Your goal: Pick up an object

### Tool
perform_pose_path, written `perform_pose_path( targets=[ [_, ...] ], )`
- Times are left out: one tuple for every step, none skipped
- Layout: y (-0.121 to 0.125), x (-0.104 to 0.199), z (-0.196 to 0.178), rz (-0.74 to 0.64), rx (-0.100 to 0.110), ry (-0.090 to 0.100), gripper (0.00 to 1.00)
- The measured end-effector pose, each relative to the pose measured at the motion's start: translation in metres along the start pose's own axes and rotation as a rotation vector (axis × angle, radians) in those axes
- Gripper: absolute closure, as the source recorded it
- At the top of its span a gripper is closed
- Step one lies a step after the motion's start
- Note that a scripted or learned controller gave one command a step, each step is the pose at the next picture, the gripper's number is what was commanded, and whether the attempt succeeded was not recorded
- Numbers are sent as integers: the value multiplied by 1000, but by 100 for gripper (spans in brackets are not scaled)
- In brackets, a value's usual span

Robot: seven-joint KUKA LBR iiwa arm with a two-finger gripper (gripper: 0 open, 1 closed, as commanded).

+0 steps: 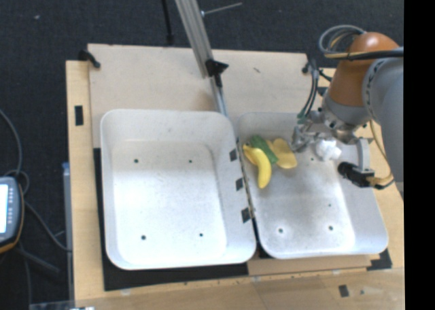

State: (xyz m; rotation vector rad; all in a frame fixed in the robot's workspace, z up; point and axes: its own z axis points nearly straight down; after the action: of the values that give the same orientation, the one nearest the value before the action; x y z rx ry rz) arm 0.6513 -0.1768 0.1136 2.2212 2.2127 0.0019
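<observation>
White plastic bins sit side by side on the pale wooden tabletop. Left bin: bare floor with fine dark speckling and a few small dark dots. Right bin: holds a small cluster of toy items against its upper left area, near the wall shared with the left bin.

Cluster contents: a yellow banana, curved, lying roughly lengthwise along the dividing wall; a green piece lying across the banana's upper end, touching it; a flatter yellow piece just to the right of the green one, also touching the group.

Grey arm with orange band reaches in from the right, over the upper right part of the right bin. End effector sits low, just beside the right edge of the flat yellow piece. Whether it is open or closed cannot be told; nothing is visibly held. A small white part and a black cable fitting hang off the wrist.

A slanted aluminium rail rises from behind the bins.
</observation>
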Motion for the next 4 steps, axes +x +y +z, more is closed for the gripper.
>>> perform_pose_path(
  targets=[
    [2, -1, -66, -2, -3, 2, 100],
    [0, 6, -116, -6, -2, 2, 100],
    [2, 4, -171, -8, -3, 1, 100],
    [-11, 53, -156, -9, 5, 3, 100]
  ],
)
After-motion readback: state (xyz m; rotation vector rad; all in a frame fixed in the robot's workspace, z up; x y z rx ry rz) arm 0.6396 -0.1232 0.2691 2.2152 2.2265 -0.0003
